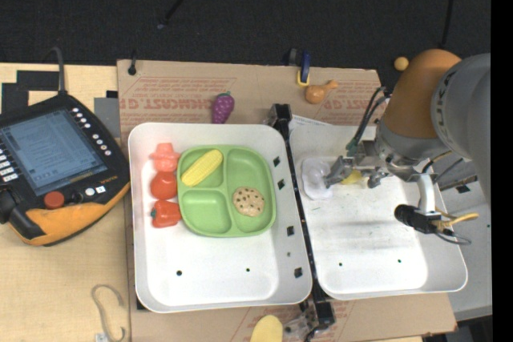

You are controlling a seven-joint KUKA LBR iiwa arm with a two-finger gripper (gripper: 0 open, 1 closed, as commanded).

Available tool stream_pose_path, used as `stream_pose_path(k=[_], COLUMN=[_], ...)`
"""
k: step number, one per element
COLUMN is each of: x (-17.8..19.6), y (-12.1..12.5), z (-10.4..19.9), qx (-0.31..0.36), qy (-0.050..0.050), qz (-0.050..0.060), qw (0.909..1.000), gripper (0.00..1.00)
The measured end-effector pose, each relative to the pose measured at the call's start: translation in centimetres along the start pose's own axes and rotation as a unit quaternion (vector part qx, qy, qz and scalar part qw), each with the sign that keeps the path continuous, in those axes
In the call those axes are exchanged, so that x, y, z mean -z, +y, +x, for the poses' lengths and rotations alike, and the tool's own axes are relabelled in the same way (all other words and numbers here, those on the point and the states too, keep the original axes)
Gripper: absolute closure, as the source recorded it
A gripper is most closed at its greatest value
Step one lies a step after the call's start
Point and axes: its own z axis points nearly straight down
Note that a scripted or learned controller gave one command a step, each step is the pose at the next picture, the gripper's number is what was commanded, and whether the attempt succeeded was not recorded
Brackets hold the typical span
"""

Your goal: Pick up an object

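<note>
- a pale clear object (315, 176) is seen lying in the right bin (385, 268), toward its 10 o'clock corner.
- the gripper (350, 172) is placed just at the object's 3 o'clock side; how far open it is cannot be told.
- a green tray (210, 214) holding corn (200, 166) and a cookie (249, 201) is set in the left bin (208, 276).

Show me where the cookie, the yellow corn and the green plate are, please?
Cookie (249, 201), camera view: on its middle, chips showing.
Yellow corn (200, 166), camera view: on the cob's middle.
Green plate (207, 213), camera view: on a bare part of its lower left compartment.
</note>
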Motion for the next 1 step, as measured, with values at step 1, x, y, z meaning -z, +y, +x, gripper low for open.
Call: stream_pose_path(k=[1], x=[-1.85], y=[0.06], z=[0.12], qx=[-0.001], qy=[-0.001], qz=[-0.002], qw=[1.0000], gripper=[0.00])
